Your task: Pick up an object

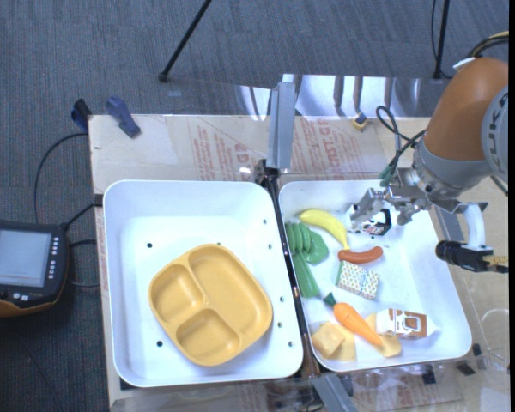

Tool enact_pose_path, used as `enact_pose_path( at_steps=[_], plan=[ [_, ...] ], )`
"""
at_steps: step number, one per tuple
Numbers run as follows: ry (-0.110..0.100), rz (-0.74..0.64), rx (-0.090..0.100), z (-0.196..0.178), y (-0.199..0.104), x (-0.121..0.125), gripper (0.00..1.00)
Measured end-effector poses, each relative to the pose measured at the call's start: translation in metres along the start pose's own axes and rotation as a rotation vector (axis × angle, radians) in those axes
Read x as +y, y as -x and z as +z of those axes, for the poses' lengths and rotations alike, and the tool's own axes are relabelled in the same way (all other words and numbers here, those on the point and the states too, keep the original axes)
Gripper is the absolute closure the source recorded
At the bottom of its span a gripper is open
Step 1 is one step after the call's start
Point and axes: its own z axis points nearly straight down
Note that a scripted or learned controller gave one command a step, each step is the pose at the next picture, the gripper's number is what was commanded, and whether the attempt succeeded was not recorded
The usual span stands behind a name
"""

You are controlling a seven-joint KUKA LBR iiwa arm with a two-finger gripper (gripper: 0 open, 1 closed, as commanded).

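The right bin [446,290] holds several toy foods: a yellow banana [324,224], green pea pods [307,242], a red sausage [360,254], a patterned packet [359,279], an orange carrot [356,320], a yellow cheese wedge [330,340] and a small carton [401,323]. My gripper [371,216] hangs low over the far part of this bin, right of the banana and just beyond the sausage. Nothing is visibly held in it.
The left bin [129,221] holds a yellow divided plate [209,303]. A metal divider post [281,131] stands between the bins at the back. A handheld screen unit [19,263] lies off the bench to the left.
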Motion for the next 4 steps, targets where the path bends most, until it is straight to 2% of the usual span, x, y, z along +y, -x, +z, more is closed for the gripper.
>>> enact_pose_path(
  at_steps=[1, 2, 3, 4],
  plan=[
    [0.002, 0.141, -0.001, -0.018, -0.008, 0.005, 0.0],
    [-0.006, -0.01, 0.001, 0.063, -0.02, 0.02, 0.0],
    [-0.005, -0.189, -0.002, 0.1, -0.029, 0.025, 0.0],
    [-0.024, -0.166, 0.013, 0.098, -0.023, 0.035, 0.0]
  ],
)
